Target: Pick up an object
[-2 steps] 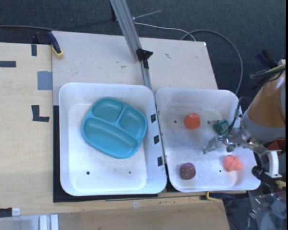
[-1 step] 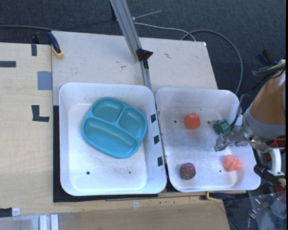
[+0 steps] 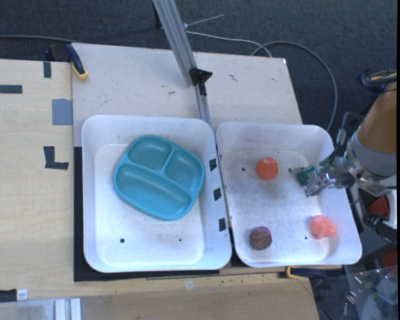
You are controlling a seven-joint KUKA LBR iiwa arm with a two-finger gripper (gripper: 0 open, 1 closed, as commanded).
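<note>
The end effector [image 3: 309,181] hovers at the right bin's [image 3: 280,133] right side; whether it is released or clenched, I cannot tell. The small round orange-red ball [image 3: 267,169] lies just left: probably light and smooth, best pinched across its middle.

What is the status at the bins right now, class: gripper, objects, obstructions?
Gripper low in right bin, nothing visibly held. Orange ball, dark ball, pink lump loose there. Blue plate in left bin, not obstructing.
</note>
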